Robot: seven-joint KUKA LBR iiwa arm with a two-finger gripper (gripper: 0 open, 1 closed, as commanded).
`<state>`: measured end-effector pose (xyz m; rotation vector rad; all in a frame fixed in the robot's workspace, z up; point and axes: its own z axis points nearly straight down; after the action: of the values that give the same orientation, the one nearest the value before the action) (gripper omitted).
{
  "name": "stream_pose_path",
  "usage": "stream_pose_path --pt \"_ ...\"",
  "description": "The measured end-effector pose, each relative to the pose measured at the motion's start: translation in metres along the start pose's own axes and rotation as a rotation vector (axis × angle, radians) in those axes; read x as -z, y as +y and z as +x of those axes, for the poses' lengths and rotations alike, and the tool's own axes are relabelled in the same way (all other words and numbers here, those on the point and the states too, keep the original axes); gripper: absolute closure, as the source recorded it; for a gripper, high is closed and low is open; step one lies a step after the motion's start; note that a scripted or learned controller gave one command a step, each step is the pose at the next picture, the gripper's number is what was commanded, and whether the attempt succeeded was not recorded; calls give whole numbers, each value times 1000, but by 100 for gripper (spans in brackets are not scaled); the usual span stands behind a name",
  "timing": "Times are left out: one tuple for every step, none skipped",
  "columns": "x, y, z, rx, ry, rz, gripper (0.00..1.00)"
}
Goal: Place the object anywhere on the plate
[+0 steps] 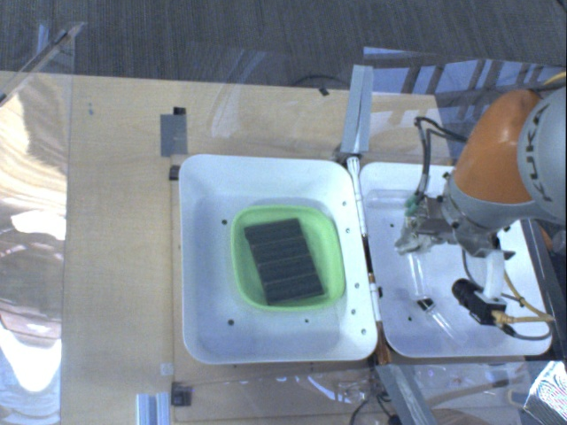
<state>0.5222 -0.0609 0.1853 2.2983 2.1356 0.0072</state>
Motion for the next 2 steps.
stream_pose_path --pt "0 6 77 48 1 0 100" --pt "0 6 77 48 1 0 0"
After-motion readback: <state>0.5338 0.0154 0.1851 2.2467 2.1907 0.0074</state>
